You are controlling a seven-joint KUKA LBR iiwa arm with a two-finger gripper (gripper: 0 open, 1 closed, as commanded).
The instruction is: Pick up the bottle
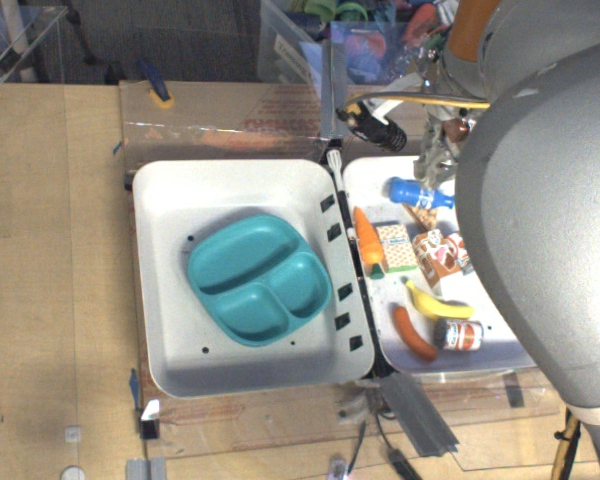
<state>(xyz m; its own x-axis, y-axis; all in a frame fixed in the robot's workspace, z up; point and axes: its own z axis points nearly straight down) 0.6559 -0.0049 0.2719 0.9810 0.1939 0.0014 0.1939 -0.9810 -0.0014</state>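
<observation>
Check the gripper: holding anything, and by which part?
Cannot be told. The gripper sits right above the bottle by its blue cap end, but contact isn't visible.

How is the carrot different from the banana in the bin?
The carrot is orange and fairly straight; the banana is yellow and curved. The carrot lies along the left wall of the right bin, running up and down the picture, while the banana lies slantwise nearer the middle. Both are small toy foods lying flat in that bin.
</observation>
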